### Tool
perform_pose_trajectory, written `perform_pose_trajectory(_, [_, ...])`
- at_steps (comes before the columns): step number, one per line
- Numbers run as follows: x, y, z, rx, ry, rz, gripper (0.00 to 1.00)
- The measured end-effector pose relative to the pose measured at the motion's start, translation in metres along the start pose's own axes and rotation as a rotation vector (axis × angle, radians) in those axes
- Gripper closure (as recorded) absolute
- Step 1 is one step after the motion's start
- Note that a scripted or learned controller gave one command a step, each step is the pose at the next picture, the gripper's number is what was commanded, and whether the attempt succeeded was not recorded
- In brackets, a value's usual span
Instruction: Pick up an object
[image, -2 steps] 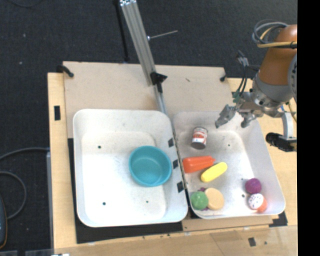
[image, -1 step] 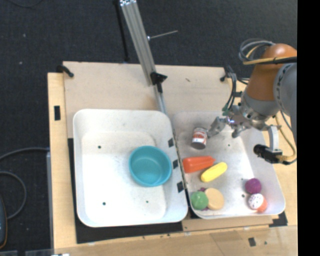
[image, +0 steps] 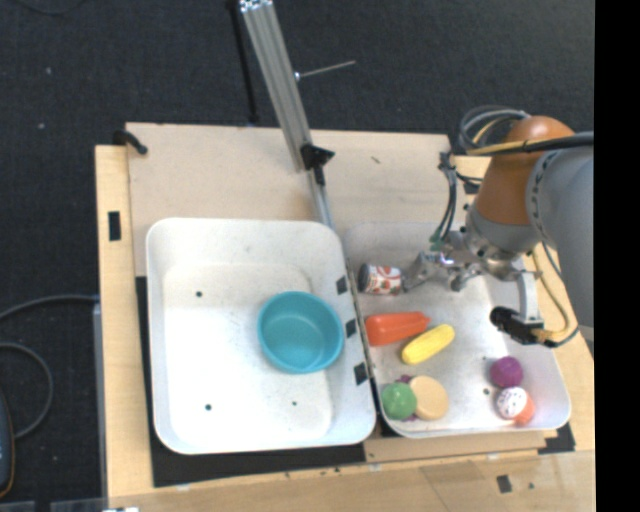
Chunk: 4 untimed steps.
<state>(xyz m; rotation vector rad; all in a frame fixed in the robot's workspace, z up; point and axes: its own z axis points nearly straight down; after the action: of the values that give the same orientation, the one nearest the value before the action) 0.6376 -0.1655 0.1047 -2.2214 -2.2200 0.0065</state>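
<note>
Because the small printed can lay on its side at the right bin's upper left corner, your hand sat just beside it; whether it was released or clenched, I cannot tell.

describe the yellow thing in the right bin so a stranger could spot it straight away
Look in the right white bin, near its middle. Just below the orange carrot-shaped toy lies a tilted yellow toy, shaped like a corn cob or banana. It is the one yellow, elongated piece there.
</note>
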Motion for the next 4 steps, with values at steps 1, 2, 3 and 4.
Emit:
perform_pose_trajectory(1, [-0.001,0.002,-0.015,-0.008,0.000,0.003,1.00])
perform_pose_trajectory(2, [-0.002,-0.002,-0.079,-0.011,0.001,0.004,1.00])
perform_pose_trajectory(3, [-0.004,-0.001,-0.134,-0.011,0.000,-0.003,1.00])
perform_pose_trajectory(4, [0.051,0.008,-0.125,-0.004,0.002,-0.007,1.00])
